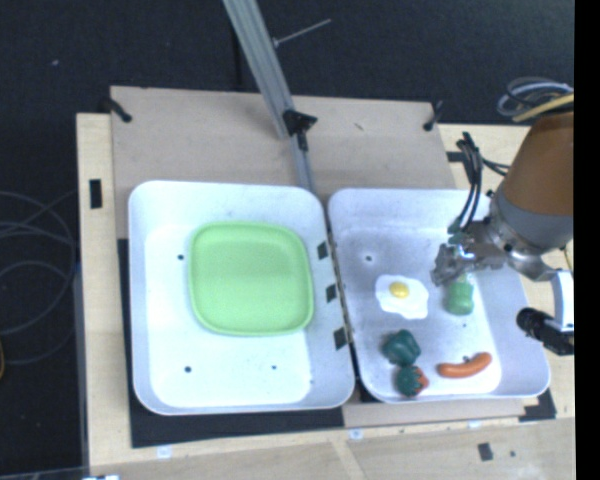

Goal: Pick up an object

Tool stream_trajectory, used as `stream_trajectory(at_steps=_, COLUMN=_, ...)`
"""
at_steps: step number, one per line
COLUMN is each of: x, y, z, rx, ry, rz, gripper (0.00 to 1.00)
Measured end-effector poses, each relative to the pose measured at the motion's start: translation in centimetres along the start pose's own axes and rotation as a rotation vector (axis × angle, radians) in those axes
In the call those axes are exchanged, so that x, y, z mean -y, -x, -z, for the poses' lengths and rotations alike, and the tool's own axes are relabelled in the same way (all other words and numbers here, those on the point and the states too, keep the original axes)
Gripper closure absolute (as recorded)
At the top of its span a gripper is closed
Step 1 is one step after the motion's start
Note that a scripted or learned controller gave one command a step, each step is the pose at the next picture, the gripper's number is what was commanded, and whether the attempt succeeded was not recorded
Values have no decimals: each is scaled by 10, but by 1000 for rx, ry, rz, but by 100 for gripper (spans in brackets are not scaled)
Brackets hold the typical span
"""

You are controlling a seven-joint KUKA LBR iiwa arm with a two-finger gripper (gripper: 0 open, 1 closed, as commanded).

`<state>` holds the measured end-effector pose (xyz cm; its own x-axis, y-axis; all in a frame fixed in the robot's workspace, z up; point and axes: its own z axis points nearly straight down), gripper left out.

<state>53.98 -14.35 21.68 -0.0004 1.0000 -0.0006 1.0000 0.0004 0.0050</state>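
In the right bin (380, 218) lie a fried egg (401, 295), a light green object (461, 298), a dark green pepper (401, 345), a second small green and red piece (411, 379) and an orange-red sausage (464, 367). My gripper (456, 265) hangs over the right side of that bin, right above the light green object and just right of the egg. Its fingertips blur into the wrist body.
The left bin (160, 218) holds a light green square plate (250, 278). A grey pole (265, 58) slants up from the bench's back edge between the bins. Cables run along the arm (540, 178) at the right.
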Motion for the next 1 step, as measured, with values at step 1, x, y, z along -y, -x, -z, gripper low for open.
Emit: stream_trajectory(at_steps=1, x=-1, y=0, z=19, rx=0, ry=-2, rz=0, gripper=100)
